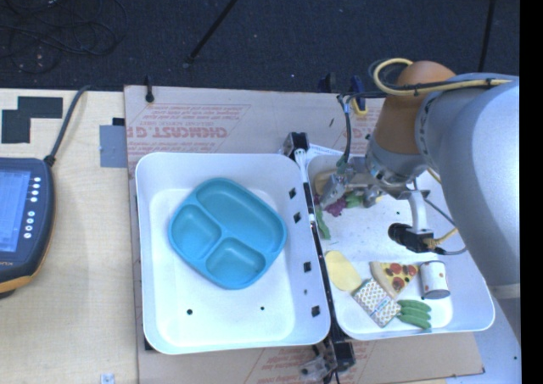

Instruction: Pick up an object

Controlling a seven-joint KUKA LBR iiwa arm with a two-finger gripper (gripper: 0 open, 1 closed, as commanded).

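Gripper [344, 194] low in the right bin [475, 316] — grip unclear, perhaps touching purple-green clutter [333, 204] — pizza slice [392, 275] nearby.

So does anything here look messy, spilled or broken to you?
Nothing stands out. The blue divided plate lies flat in the left bin, and the toy pizza slice, small can and green pods lie loose in the right bin.

The brown board [212, 124] under the bins bears upside-down red lettering, too faint to read.
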